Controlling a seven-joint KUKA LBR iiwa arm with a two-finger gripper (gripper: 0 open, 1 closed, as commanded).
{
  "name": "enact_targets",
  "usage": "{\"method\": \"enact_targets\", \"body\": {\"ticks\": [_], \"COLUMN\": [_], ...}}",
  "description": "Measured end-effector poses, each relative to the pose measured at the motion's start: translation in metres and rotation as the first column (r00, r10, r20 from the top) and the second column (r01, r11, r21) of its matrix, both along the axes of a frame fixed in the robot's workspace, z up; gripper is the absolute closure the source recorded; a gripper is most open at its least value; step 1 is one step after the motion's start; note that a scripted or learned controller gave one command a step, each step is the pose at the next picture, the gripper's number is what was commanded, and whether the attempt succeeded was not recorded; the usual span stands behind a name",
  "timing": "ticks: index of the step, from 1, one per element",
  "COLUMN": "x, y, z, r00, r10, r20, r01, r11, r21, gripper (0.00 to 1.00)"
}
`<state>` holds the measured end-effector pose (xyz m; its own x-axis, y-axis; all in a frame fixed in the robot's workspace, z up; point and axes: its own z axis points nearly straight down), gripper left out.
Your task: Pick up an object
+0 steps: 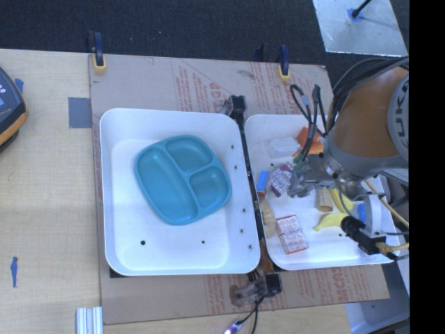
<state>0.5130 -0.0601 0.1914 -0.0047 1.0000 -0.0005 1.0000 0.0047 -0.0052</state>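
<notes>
My gripper hangs low over the middle of the right bin, just right of a small crinkled packet. The arm's grey and orange body covers the bin's right part. A pink-and-white box lies near the bin's front, with a yellow banana to its right. A small blue item sits by the bin's left wall, and a tan cylinder stands close to the gripper's right side. A clear wrapper lies at the back.
The left bin holds a blue divided plate. A black divider bar runs between the bins. Cables loop above the wrist. A dark device sits at the bench's far left edge.
</notes>
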Motion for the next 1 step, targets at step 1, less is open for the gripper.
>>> {"method": "enact_targets", "body": {"ticks": [1], "x": [0.0001], "y": [0.0], "z": [0.0], "r00": [1.0], "r10": [0.0], "r20": [0.0], "r01": [0.0], "r11": [1.0], "r21": [0.0], "gripper": [0.0]}}
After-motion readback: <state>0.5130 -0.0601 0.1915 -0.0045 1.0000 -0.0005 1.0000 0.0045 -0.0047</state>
